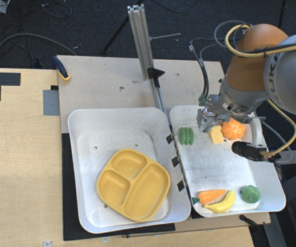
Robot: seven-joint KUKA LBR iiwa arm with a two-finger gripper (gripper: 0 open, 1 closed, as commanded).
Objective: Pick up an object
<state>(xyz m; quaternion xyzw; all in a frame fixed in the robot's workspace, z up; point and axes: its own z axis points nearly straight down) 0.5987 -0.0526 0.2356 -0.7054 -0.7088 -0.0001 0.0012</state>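
Observation:
My gripper (pixel 208 122) hangs over the back of the right bin (pixel 271 202), under the grey arm with its orange band. Just below it and to its right lie a yellow cheese block (pixel 217 136) and an orange fruit (pixel 233 129), side by side. The gripper's tip is close to the cheese block's upper left corner; contact cannot be judged. A green pea pod (pixel 187 136) lies to the gripper's left, near the bin's left wall. At the bin's front sit a carrot (pixel 212 195), a banana (pixel 222 204) and a green apple (pixel 250 193).
The left bin (pixel 81 138) holds a yellow divided plate (pixel 133 184). A metal post (pixel 141 40) rises behind the bins. Black clips (pixel 176 161) sit on the wall between the bins. Cables and a black fitting (pixel 248 150) hang by the arm.

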